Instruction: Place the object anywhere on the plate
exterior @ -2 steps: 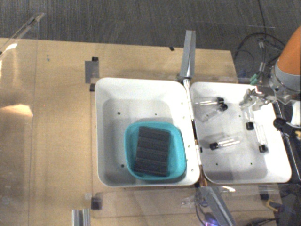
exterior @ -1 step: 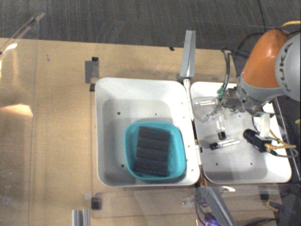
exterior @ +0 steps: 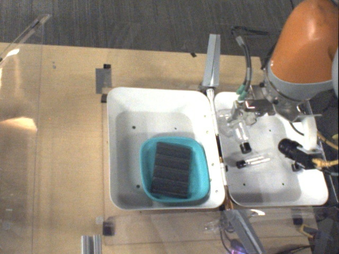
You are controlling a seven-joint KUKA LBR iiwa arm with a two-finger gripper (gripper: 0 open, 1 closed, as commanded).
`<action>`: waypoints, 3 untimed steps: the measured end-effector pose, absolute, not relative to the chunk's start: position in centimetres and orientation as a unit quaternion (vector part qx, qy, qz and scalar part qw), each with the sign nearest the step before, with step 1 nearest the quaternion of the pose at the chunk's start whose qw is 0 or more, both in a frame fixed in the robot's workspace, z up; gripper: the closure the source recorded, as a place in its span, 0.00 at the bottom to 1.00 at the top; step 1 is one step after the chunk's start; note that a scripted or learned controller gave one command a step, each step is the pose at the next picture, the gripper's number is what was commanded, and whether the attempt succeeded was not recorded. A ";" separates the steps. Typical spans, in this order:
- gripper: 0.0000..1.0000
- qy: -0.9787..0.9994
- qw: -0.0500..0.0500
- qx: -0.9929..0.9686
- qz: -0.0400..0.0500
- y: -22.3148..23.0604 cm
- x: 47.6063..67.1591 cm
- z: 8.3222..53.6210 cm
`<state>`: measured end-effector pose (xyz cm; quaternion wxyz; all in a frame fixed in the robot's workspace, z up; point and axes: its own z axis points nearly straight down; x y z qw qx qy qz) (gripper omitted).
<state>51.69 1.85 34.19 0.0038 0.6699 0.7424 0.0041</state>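
Claw: the claw [exterior: 243, 155] is hanging over the right bin [exterior: 275, 190], near that bin's left wall.
Fingers: the two clear, dark-tipped fingers [exterior: 245, 147] are standing spread apart, and nothing is sitting between them.
Arm: the grey arm with its orange band [exterior: 310, 41] is reaching in from the right, above the right bin's far side.
Block: a dark ridged block [exterior: 170, 169] is lying flat on the plate, well apart from the claw.
Plate: the teal plate [exterior: 202, 165] is sitting in the left bin [exterior: 114, 142], toward its near right corner.
Bins: the two white bins are sitting side by side, touching along their shared edge.
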 end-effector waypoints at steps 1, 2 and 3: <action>1.00 0.776 0.001 0.631 0.001 7.8 52.2 24.6; 0.00 0.776 0.001 0.631 0.002 7.8 52.2 24.6; 0.00 0.751 0.003 0.660 0.003 -1.1 50.9 27.8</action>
